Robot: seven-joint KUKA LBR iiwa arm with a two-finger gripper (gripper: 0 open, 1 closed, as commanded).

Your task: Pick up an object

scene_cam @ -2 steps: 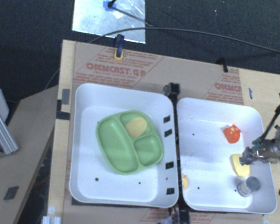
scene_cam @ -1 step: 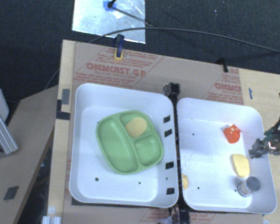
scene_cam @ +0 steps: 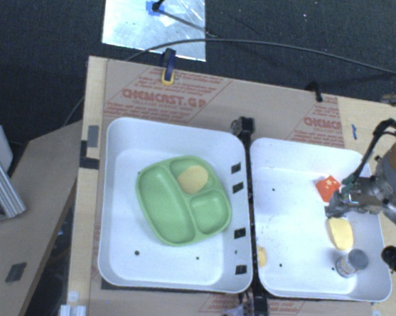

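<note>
The yellow oval object [scene_cam: 340, 233] lies flat on the floor of the right bin [scene_cam: 291, 272], toward that bin's right side; it is pale yellow, smooth and rounded. The gripper [scene_cam: 342, 200] hangs just above its far end, and whether the jaws are apart or closed cannot be told from this view; nothing is seen held in it. An orange block [scene_cam: 328, 187] sits just left of the gripper, and a small grey cylinder [scene_cam: 350, 262] stands near the yellow oval object, on its near side. A small yellow piece [scene_cam: 262, 256] rests at the right bin's left wall. The left bin [scene_cam: 122, 252] holds a green divided plate [scene_cam: 178, 200], with a pale yellow round item [scene_cam: 193, 179] in its far compartment. Both bins rest on a brown printed board [scene_cam: 191, 96] on the bench. A reflective sheet [scene_cam: 155, 12] lies on the dark floor beyond the bench.
</note>
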